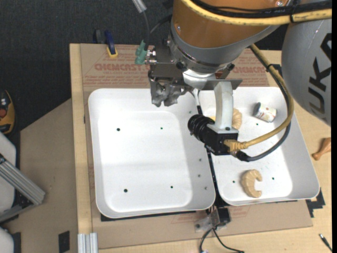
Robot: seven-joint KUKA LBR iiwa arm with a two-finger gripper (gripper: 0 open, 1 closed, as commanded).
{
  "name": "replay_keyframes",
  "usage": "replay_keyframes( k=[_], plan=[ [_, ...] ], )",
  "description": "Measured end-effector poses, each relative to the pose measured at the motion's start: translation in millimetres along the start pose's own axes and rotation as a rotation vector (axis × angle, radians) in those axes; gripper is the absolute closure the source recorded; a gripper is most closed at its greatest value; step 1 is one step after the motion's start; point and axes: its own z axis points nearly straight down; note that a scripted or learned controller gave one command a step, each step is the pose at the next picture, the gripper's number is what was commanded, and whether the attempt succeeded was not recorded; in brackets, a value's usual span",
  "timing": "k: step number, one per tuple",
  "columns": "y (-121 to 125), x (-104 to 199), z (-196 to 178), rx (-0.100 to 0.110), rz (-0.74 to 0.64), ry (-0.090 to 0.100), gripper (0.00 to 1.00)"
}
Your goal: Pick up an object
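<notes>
Grey and orange, my arm point(237, 20) fills the top, hiding part of both bins. Its gripper point(166, 95) hangs over the left bin point(142, 157); I cannot tell the fingers' state. Across the desk point(84, 67), the right bin point(279, 157) holds a tan curved piece point(251, 183), another partly hidden point(237, 118), and a small white bottle point(265, 112).

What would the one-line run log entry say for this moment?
end effector: over left bin, far edge | right bin: croissant-shaped piece, small white bottle, tan piece | grasp: none seen
</notes>
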Motion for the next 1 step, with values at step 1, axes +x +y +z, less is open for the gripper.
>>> replay_keyframes(
  k=[1],
  plan=[
    [-5.1,3.2,134.2,0.031,0.003,-0.015,1.00]
  ],
)
